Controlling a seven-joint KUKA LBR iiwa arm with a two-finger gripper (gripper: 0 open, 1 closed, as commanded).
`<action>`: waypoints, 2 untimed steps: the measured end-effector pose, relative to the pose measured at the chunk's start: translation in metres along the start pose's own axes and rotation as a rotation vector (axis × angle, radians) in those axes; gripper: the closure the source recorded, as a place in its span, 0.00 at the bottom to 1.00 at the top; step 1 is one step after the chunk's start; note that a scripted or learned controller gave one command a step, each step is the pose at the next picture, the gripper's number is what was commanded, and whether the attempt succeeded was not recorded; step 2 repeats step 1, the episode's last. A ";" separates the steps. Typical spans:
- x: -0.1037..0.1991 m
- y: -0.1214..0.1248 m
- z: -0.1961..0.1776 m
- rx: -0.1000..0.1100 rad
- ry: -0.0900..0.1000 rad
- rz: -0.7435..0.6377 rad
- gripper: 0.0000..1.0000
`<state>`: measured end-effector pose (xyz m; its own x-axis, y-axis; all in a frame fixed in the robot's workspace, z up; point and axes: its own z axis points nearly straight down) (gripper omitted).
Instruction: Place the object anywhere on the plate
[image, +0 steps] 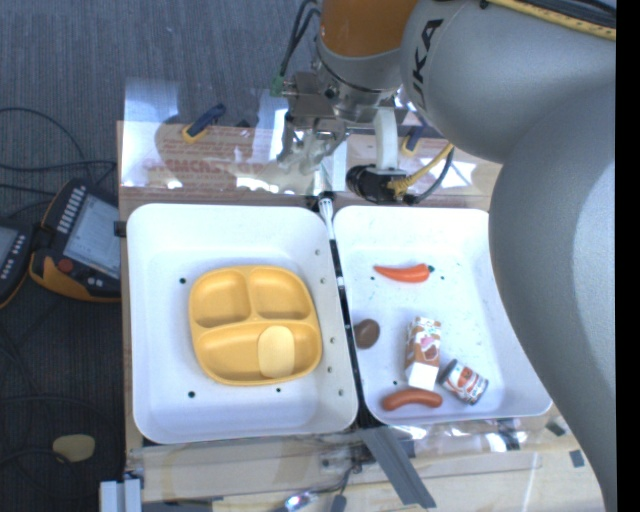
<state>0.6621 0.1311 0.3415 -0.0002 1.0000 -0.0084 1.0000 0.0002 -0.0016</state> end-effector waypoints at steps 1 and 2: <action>0.030 -0.038 0.184 0.004 0.007 -0.001 1.00; 0.030 -0.038 0.184 0.004 0.007 -0.001 1.00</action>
